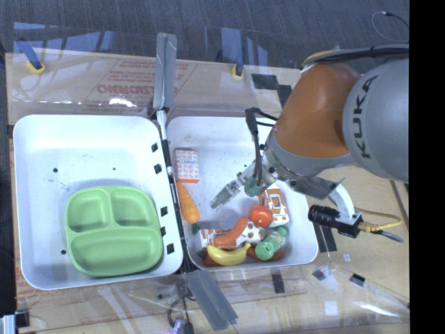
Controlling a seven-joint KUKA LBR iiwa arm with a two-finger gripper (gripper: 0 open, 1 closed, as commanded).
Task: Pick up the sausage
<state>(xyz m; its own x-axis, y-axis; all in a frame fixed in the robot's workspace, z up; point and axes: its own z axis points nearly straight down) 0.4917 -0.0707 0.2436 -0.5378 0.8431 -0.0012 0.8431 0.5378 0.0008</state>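
A wooden bench (375, 186) on dark carpet carries both bins. The sausage (229, 232) lies slantwise just above the banana (227, 255), upper end pointing right. The gripper (233, 190) hangs open, holding nothing.

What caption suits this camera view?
KUKA arm's hand hovers in the right bin above the sausage; green tray in the left bin.
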